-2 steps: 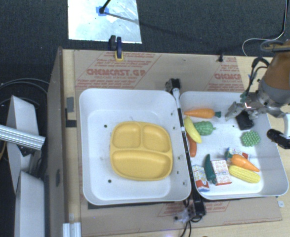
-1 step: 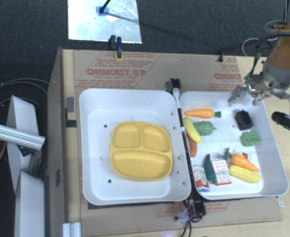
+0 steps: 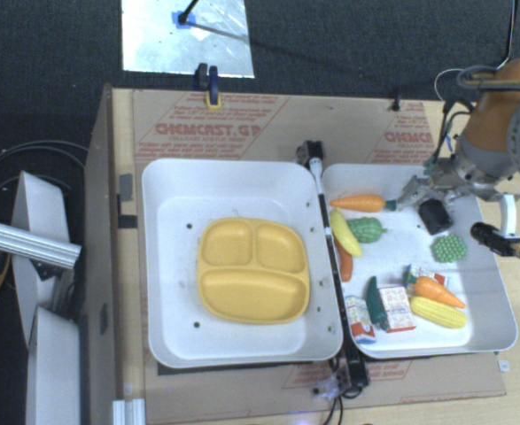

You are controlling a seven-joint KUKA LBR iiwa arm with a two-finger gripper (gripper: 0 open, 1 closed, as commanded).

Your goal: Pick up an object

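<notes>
White plastic bins sit side by side; I see the left bin (image 3: 166, 237) holding a smooth yellow divided tray (image 3: 252, 269). My gripper (image 3: 434, 212) hovers in the right bin (image 3: 499, 317); finger state I cannot tell. A bumpy green ball (image 3: 449, 249) lies just beside it, with a carrot (image 3: 359, 204) and banana (image 3: 344, 233) nearby.

Orange carrot (image 3: 359, 204) lying flat, banana (image 3: 344, 232) beside green broccoli (image 3: 366, 230), corn cob (image 3: 438, 312), all in right bin (image 3: 499, 312)

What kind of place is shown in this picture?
Probably a robotics lab bench for grasping tests: two white bins on a board, toy foods such as a carrot and corn, and a robot arm over them.
</notes>
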